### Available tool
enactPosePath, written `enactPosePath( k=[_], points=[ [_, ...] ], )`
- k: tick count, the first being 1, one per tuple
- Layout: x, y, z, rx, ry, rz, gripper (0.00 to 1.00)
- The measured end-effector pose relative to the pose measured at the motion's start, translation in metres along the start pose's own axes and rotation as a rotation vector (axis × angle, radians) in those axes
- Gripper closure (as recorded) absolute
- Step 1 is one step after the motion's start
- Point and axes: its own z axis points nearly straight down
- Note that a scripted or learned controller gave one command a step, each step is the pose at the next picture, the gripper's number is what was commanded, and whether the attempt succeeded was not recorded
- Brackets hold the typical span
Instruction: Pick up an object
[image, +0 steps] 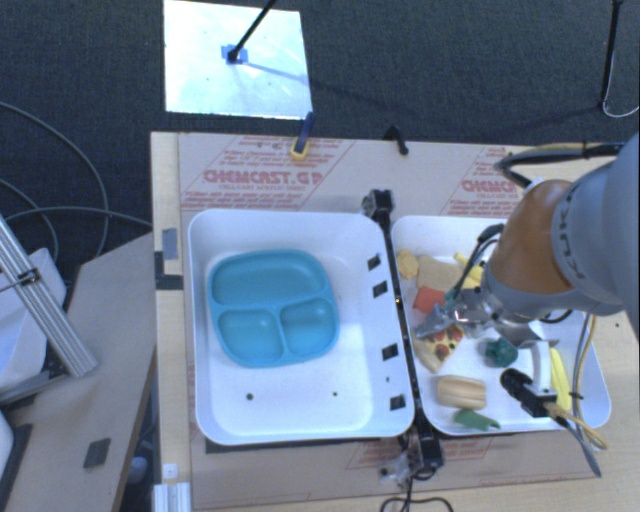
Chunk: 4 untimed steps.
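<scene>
Tool (438, 324) position: low inside the right bin (440, 235), close to the wall it shares with the left bin (300, 405). You cannot tell from this view how far the tool is open, and nothing can be confirmed in its hold.

Treat the pizza slice (446, 349) as the likely target. It lies just under the tool's tip, on the side toward the table's front edge, touching it or very nearly so. A red piece (428, 298) sits just beside the tool on the opposite side, with a pale yellow wedge (436, 270) beyond that. A teal piece (497, 351) lies near the tool's wrist side, and a tan roll (461, 391) lies past the pizza slice.

Expect three possible faults:
- The slice looks flat and may slip out of a closing grip.
- The close neighbours may be caught instead, or pushed aside.
- The bin wall next to the tool may obstruct the closure on that side.
</scene>
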Motion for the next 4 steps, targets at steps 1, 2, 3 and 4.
enactPosePath(
  k=[1, 2, 3, 4],
  points=[
    [-0.002, 0.002, -0.013, -0.007, -0.001, 0.003, 1.00],
    [0.099, 0.023, -0.103, -0.003, 0.008, -0.012, 1.00],
    [0.178, -0.016, -0.097, 0.009, 0.008, -0.009, 1.00],
    [0.090, -0.047, -0.145, 0.005, 0.003, 0.009, 1.00]
  ],
)
